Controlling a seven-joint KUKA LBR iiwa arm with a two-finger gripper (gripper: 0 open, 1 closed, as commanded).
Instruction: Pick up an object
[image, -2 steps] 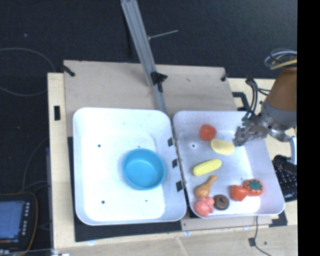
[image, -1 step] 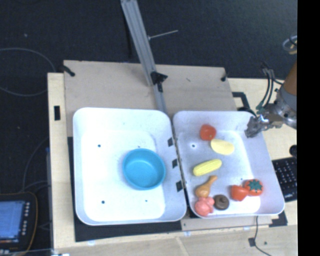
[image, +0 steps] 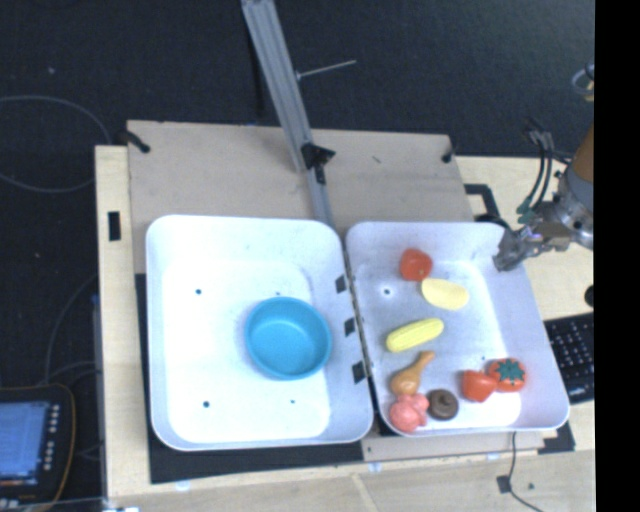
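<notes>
**Approach stage: gripper at bin edge**

Gripper (image: 507, 252) sits at frame right, over the right bin's (image: 372, 300) upper-right rim; whether it holds anything, cannot tell. Nearest pick, the tomato (image: 416, 265), lies upper centre of that bin. Recommend centring above it before descending.

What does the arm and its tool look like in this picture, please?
The arm enters at the right edge: a grey metal wrist with an orange band above it and thin dark cables running down alongside. The tool is small, grey and blocky, with dark parts.
</notes>
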